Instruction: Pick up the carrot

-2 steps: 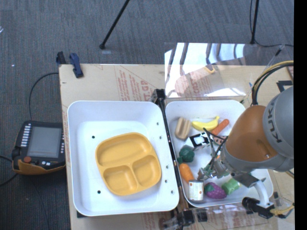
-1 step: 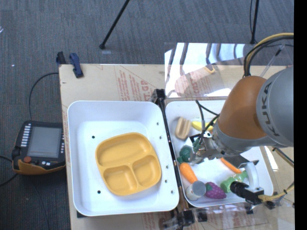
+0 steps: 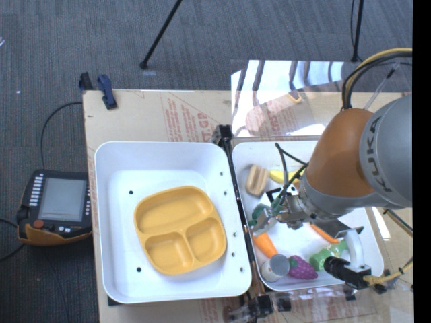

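Right bin (image 3: 374, 266): carrot (image 3: 264, 245) lies diagonal, tip toward lower right

Two smooth white plastic bins (image 3: 114, 180) sit on a matt brown cardboard sheet (image 3: 168, 113). A yellow three-compartment plastic tray (image 3: 178, 229) has a soft sheen. The small orange plastic carrot (image 3: 265, 245) looks smooth. Grey carpet (image 3: 81, 32) appears rough.
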{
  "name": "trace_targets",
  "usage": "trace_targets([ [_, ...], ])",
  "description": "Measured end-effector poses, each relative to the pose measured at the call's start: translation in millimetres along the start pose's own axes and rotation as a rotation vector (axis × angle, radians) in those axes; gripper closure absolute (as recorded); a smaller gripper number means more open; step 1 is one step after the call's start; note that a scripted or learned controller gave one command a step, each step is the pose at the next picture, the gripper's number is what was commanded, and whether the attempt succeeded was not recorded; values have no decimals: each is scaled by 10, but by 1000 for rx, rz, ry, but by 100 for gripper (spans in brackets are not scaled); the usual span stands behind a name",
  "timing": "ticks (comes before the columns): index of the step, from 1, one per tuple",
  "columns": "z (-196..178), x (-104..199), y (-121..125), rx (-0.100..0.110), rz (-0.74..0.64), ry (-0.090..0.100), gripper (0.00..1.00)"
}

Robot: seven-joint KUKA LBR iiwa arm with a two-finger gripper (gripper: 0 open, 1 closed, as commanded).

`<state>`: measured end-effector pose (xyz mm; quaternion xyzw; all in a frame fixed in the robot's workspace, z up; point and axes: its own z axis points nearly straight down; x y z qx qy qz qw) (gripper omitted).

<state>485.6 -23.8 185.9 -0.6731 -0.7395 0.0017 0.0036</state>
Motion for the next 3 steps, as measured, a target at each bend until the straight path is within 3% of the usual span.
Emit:
trace_targets([
  [1,871,-601,-194,9,-35,1,0],
  [2,760,-583,-176,8,-32,6,100],
  [3,-12,-88,-103,-2,382,2,100],
])
